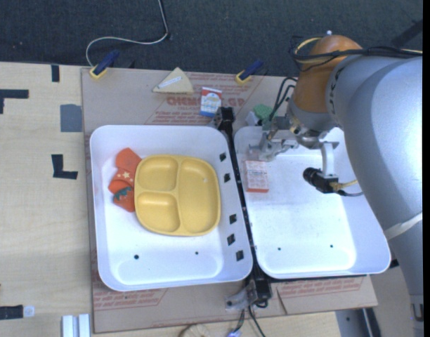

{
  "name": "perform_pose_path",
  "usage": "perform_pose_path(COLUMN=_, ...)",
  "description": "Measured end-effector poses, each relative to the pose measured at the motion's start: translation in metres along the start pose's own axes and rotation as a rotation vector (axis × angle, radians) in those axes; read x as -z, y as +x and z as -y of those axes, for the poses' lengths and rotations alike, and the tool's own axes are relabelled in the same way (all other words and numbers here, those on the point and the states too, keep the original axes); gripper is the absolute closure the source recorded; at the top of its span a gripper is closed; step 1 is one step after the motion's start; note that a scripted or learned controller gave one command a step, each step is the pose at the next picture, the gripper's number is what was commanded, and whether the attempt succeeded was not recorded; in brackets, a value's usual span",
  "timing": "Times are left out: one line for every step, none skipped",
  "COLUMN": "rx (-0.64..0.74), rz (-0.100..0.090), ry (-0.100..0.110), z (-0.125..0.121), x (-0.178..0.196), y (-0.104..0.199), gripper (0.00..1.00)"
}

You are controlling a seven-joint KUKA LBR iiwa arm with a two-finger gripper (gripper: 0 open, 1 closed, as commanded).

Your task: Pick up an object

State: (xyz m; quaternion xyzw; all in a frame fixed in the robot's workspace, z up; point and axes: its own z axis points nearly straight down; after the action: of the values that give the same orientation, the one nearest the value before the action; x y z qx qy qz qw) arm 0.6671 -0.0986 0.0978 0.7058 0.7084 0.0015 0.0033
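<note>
While the end effector point(271, 144) hovers at the 10 o'clock corner of the right bin point(341, 258), you can't tell whether it's open or closed. Nearest target: the small pink-and-white packet point(256, 176), flat on the bin floor just beside it, at its 7 o'clock. Centre over the packet and descend squarely; flat things slip. Left bin point(166, 269): yellow divided tray point(178, 194), orange toy point(124, 180) at its 9 o'clock. Cardboard-covered counter point(131, 97), dark carpet point(60, 12) at 12.
</note>
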Motion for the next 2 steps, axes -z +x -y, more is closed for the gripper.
perform_pose_path(rx=0.000, rz=0.000, ry=-0.001, z=-0.0002, x=0.0005, y=0.0001, gripper=0.00)
perform_pose_path(rx=-0.002, rz=-0.001, ry=0.007, z=-0.0013, x=-0.0003, y=-0.0028, gripper=0.00)
